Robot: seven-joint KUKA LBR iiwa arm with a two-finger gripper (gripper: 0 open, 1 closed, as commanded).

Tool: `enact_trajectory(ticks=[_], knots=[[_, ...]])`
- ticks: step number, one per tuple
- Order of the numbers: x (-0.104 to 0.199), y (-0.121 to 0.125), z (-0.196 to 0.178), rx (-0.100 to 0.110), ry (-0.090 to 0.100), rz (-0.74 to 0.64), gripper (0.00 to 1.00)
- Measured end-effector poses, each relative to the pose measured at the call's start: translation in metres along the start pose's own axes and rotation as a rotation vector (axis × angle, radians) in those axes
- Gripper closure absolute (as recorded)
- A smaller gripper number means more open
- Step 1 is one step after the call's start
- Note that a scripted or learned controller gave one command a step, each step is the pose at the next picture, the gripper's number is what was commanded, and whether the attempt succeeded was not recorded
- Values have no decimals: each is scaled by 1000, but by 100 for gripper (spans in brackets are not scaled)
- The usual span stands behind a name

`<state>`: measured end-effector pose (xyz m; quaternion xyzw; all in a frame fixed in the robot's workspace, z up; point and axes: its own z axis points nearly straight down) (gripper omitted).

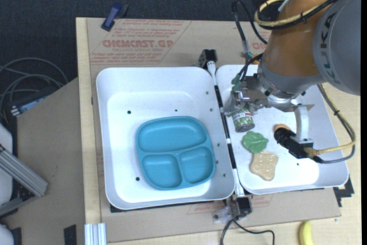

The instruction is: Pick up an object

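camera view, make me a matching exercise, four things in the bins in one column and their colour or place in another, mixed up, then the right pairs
Things:
1. divided tray
2. leaf-shaped piece
3. cookie-shaped piece
4. small can

Descriptions:
A. tan, nearest the right bin's front edge
B. green-labelled, upright beside the divider between the bins
C. blue, in the left bin
D. flat and green, between the can and the tan piece

Pairs: 1-C, 2-D, 3-A, 4-B

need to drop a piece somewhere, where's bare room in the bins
Left bin: bare floor behind and left of the blue tray. Right bin: crowded under the gripper, with small can, green piece and tan piece.
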<state>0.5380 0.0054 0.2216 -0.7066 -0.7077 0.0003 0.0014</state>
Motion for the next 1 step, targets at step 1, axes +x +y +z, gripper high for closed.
enact_trajectory(ticks=[1], knots=[[18, -22, 10, 1, -1, 1, 100]])
